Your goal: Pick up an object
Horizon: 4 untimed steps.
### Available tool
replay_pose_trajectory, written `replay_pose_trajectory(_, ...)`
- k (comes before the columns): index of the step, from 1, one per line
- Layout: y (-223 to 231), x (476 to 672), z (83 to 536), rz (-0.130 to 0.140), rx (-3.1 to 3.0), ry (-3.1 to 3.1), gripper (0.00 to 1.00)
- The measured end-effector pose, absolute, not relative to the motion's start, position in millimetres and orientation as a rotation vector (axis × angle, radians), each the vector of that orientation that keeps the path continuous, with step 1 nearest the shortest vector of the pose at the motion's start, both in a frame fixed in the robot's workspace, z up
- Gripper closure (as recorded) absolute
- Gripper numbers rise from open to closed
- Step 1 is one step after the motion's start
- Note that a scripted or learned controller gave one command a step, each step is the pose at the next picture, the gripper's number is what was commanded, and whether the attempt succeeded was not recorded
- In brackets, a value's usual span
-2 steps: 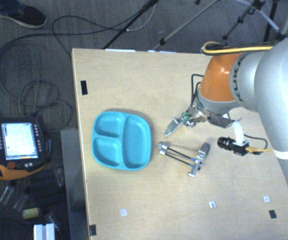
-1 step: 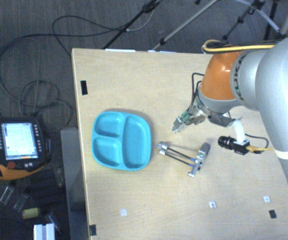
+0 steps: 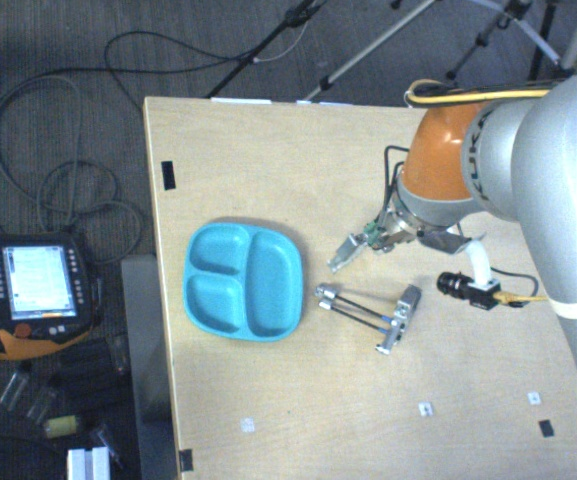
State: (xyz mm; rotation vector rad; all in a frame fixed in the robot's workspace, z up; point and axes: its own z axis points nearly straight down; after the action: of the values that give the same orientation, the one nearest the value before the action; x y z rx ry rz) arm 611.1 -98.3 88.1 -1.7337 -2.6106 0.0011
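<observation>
The metal piece [image 3: 365,318], two thin rods joining a small block at one end to a longer bar at the other, lay flat on the tan bench top [image 3: 268,138]. It sat just below the gripper [image 3: 341,256] in the picture and a little to its right, close to it but not touching. The blue plate [image 3: 245,280], a rounded tray with three compartments, rested just to the gripper's left and slightly lower, with its near rim a short gap away from the gripper's tip. Nothing lay in the plate's compartments that could be made out.

The gripper pointed down and leftward over bare bench top, between plate and metal piece. Nothing was seen caught in it, and whether it was spread or pressed together could not be told (it showed as one slim silvery shape from this angle). Behind it, up and to the right, rose the arm [image 3: 528,158], with its orange band [image 3: 443,153] nearest the wrist. A small black cylinder [image 3: 466,288] on a yellow cable [image 3: 518,296] hung to the gripper's right, beyond the metal piece.

Far to the gripper's left, off the bench, a handheld control tablet [image 3: 33,280] with a lit screen lay on the dark floor among loose black cables [image 3: 58,183]. Stand legs [image 3: 418,18] crossed the floor well above the gripper.
</observation>
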Motion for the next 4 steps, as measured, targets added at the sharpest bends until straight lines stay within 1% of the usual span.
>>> replay_pose_trajectory(1,-98.0,610.8,94.7,0.001,-1.733,-2.607,1.0)
replay_pose_trajectory(2,-98.0,610.8,94.7,0.001,-1.733,-2.607,0.0)
replay_pose_trajectory(3,-97.9,610.5,101.3,0.001,-1.733,-2.603,1.0)
replay_pose_trajectory(4,-97.9,610.5,101.3,0.002,-1.733,-2.603,0.0)
